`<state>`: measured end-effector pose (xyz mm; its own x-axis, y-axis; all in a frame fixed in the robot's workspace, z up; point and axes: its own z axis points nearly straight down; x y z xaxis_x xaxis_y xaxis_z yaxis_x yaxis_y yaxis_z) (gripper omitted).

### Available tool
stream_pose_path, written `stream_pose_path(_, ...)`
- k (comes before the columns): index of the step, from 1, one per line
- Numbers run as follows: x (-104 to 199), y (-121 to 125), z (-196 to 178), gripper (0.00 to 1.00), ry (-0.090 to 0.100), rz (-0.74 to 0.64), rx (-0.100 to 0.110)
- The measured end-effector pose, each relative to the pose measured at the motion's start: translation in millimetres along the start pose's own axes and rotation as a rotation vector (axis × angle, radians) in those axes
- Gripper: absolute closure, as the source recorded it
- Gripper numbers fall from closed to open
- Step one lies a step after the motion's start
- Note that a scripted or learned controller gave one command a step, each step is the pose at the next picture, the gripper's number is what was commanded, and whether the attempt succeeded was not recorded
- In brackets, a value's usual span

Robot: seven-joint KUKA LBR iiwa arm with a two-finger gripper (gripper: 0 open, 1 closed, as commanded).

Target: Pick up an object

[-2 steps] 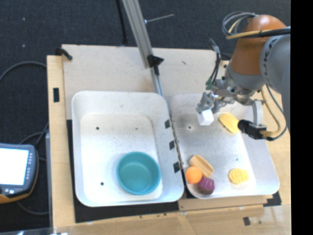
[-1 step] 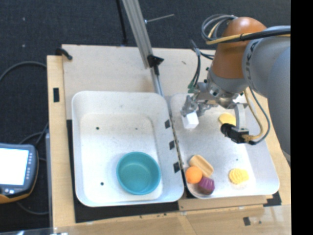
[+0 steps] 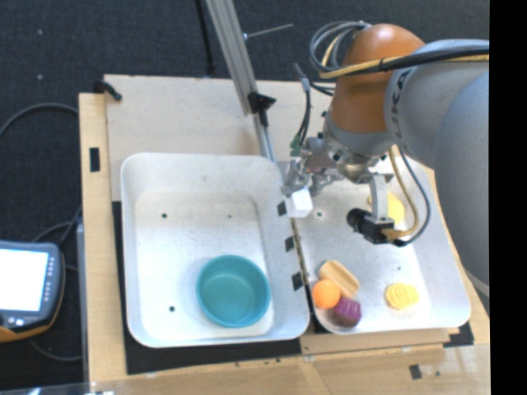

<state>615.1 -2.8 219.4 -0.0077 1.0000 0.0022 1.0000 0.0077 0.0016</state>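
Bent steeply down over the right bin (image 3: 428, 303), the arm's end effector (image 3: 301, 189) grip cannot be told.

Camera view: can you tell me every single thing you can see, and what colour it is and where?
bowl: 1, teal, near front of the left bin
left bin: 1, white, left half of the bench
right bin: 1, white, right half of the bench
orange ball: 1, orange, front left corner of the right bin
tan block: 1, tan, just behind the orange ball
purple toy: 1, purple, beside the orange ball at the bin's front edge
yellow ridged toy: 1, yellow, front of the right bin
yellow object: 1, yellow, farther back in the right bin, partly hidden by the arm
tablet: 1, grey and orange with a white screen, far left off the bench
metal pole: 1, silver, slanting over the bench's back
arm: 1, grey with orange band, from the right
gripper: 1, over the bins' divider
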Motion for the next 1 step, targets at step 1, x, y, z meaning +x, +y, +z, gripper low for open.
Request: stream_pose_path(1, 48.5, -26.4, -9.0, 1.00, 0.001, 0.000, 0.001)
